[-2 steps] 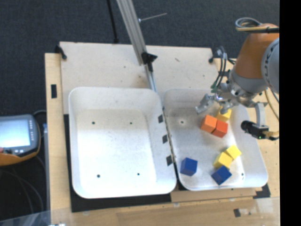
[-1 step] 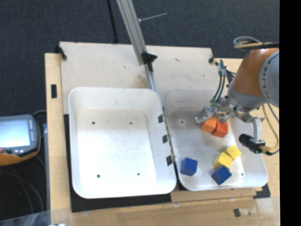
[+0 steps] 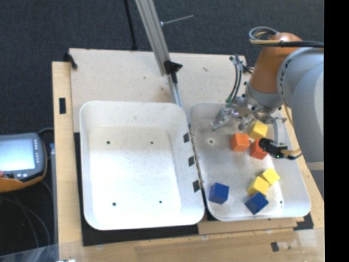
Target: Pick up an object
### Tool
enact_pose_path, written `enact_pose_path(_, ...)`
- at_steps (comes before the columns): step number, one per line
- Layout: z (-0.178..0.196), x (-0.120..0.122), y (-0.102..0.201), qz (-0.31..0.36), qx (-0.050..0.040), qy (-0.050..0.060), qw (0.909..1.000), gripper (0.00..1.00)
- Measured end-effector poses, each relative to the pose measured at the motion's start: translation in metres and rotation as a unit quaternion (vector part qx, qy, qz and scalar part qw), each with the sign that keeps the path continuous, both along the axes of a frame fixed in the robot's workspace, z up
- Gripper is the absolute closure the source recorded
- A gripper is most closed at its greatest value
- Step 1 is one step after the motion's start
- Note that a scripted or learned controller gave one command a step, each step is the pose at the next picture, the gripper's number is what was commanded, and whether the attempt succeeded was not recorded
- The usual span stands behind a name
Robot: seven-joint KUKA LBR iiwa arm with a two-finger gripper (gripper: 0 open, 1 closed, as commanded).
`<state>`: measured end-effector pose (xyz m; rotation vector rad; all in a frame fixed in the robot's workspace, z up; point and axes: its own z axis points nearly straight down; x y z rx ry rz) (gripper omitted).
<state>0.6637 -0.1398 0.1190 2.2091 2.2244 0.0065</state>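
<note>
Your landmark is the orange cube (image 3: 239, 142) near the middle of the right bin (image 3: 218, 125). The tool (image 3: 241, 117) hangs just above and behind this cube, at the end of the grey arm (image 3: 301, 86); whether its grasp is wide or narrow, you cannot tell here. Beside the orange cube to its right lie a yellow block (image 3: 259, 129) and a red block (image 3: 257, 149). Nearer the front of the bin rest two yellow blocks (image 3: 264, 181), touching, and two blue cubes (image 3: 218, 192). The left bin (image 3: 136, 113) sits on the counter (image 3: 114, 72) beyond the cube's left.
</note>
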Motion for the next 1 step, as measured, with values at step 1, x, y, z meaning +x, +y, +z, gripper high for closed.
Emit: enact_pose_path(1,-0.0134,-0.008,0.0464,-0.001,0.0009,0.004,1.0,0.0)
